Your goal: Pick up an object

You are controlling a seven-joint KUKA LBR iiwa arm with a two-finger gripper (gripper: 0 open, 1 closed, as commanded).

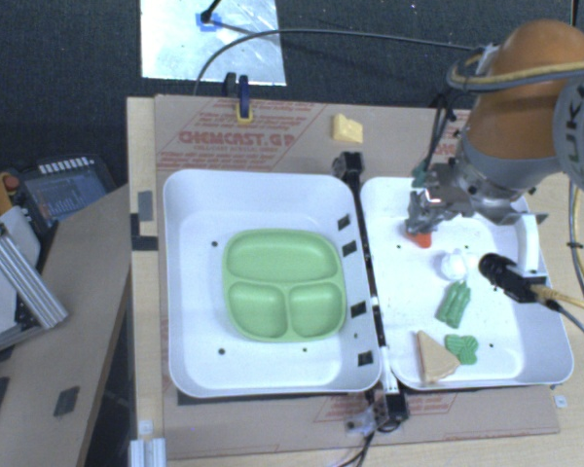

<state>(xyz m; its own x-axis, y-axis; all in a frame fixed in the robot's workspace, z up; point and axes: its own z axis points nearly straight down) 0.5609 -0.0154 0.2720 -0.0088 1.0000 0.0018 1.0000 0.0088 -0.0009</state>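
Note:
My gripper [420,224] hangs low over the back left part of the right bin [399,305], directly above a small orange-red object [423,240] that peeks out beneath it. A white round object [454,264] lies just right of that. Nearer the front lie a green ridged piece [455,305], a smaller green piece [462,347] and a tan wedge [433,357]. The arm's orange band and grey wrist cover the bin's back right corner.
The left bin [190,261] holds a light green divided plate [281,284]. A yellow block [347,127] sits on the cardboard behind the bins. A black clamp [349,165] joins the bins at the back. A black cylinder [501,275] juts from the arm over the right bin.

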